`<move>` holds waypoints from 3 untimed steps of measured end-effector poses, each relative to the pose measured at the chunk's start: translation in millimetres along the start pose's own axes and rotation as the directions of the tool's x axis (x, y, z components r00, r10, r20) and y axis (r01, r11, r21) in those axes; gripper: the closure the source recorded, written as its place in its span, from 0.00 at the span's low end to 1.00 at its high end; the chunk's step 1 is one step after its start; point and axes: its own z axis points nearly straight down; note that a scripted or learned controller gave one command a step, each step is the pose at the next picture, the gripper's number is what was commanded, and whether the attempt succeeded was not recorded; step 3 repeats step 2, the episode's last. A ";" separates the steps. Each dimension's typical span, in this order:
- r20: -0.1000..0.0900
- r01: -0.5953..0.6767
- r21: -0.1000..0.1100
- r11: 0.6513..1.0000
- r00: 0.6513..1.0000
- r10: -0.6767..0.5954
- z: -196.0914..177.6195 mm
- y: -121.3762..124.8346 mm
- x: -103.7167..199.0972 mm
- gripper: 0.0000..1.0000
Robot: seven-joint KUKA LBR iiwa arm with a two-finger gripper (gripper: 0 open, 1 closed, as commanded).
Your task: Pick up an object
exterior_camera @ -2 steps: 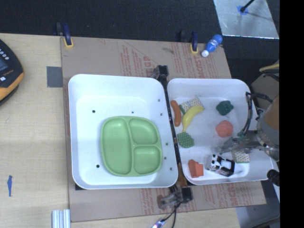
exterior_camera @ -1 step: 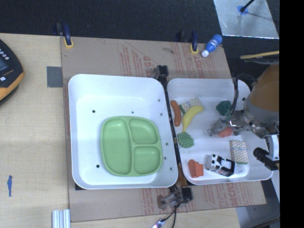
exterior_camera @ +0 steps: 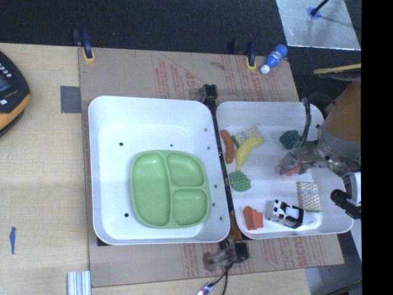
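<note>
The tray [exterior_camera: 169, 189] lies in the left bin [exterior_camera: 104, 118]. In the right bin [exterior_camera: 270, 109], the banana [exterior_camera: 247, 149] has the sausage [exterior_camera: 228, 146] touching its left side and the waffle [exterior_camera: 239, 180] just below it. The toy cow [exterior_camera: 287, 213] lies well below and right of the banana, with the wedge block [exterior_camera: 252, 217] to the cow's left.

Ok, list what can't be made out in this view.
- Gripper, camera view: too small and blurred to tell whether it is open or shut, or holds anything.
- Arm: cut off by the right edge.
- Dark green thing in the right bin: partly behind a cable; its kind is unclear.
- Yellow-edged device: cut off by the left edge.
</note>
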 end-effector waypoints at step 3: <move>-0.002 -0.004 -0.002 1.000 1.000 0.004 -90.5 24.9 146.6 1.00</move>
